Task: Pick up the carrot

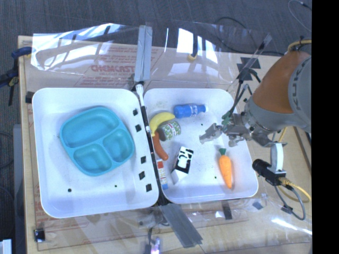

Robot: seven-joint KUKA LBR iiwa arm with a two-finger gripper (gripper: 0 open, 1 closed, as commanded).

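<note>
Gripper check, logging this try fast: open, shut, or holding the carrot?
Gripper: open, nothing between its fingers; it sits up and to the left of the carrot, which lies in the right bin.

The arm (286, 89) behind the pincer (217, 133) is cut off by the right edge. Left of the pincer, the banana (159, 119) is partly hidden by a small green can (169, 129), whose label is too small to read. Whether the pincer's jaws are parted is unclear.

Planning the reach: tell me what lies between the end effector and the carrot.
Camera view: bare white bin floor separates the end effector from the carrot.
</note>
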